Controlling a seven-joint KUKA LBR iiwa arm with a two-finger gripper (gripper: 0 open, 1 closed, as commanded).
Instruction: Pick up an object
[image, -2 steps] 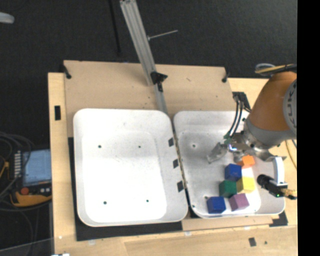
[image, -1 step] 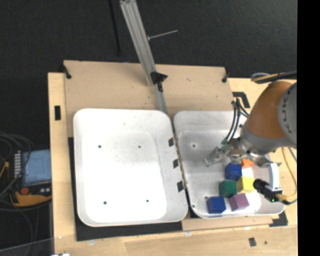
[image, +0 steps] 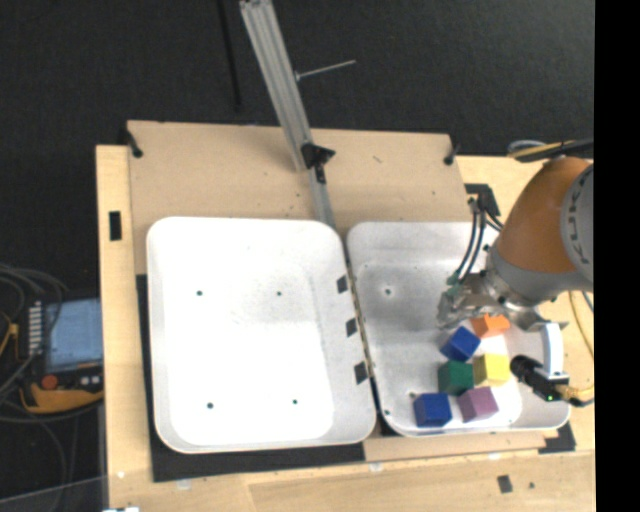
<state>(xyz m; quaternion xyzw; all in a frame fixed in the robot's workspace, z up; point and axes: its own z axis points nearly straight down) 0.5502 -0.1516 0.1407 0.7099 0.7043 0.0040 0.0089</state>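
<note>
Arm (image: 545, 235) reaches in from the right over the right bin (image: 400, 270); wrist low, gripper (image: 462, 308) just above the bin floor at the upper edge of the block cluster. Gripper is small and partly blurred here: cannot tell how it is set, and nothing is visibly held.

Task objects: all the blocks sit in the right bin, bunched toward its near right corner
- blue block (image: 462, 343), tilted, just below the gripper, the closest candidate
- orange block (image: 490, 324) just beside it, partly under the wrist
- yellow block (image: 494, 367), green block (image: 456, 377), purple block (image: 479, 403)
- second blue block (image: 432, 409), nearest the front wall

Judgement: gripper placement suggests a descent aimed at the tilted blue block or the orange one; the pick is not yet made.

Obstructions: blocks are touching or nearly so, so little room for a finger to slip between neighbours. A tilted block may slide rather than seat. The bin's right wall and corner crowd any approach from that side.

Surroundings: left bin (image: 245, 330) alongside, walls touching at the middle. Metal pole (image: 285, 90) slants in from the top, clear of the arm. Cables and a blue device (image: 70, 335) at far left, well apart
</note>
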